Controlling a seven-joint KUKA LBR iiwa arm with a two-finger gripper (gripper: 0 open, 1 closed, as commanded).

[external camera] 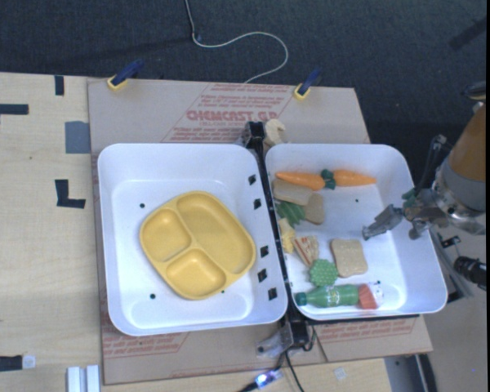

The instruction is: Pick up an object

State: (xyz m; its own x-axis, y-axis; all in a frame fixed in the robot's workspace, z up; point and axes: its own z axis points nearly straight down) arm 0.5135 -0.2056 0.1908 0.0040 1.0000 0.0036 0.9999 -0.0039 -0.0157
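The fingers [381, 221] stood apart with nothing between them, the gripper [396, 223] poised over the right bin's [396, 160] right side, above bare white floor. The arm [465, 166] reached in over that bin's right rim. In the bin lay two carrots [327, 179] along the back, a green bottle [335, 297] with a red cap at the front, a cracker [349, 256] just right of a broccoli piece [323, 273], and tan slices [298, 198] near the left wall. The left bin [114, 178] held a yellow tray [196, 243] with three compartments.
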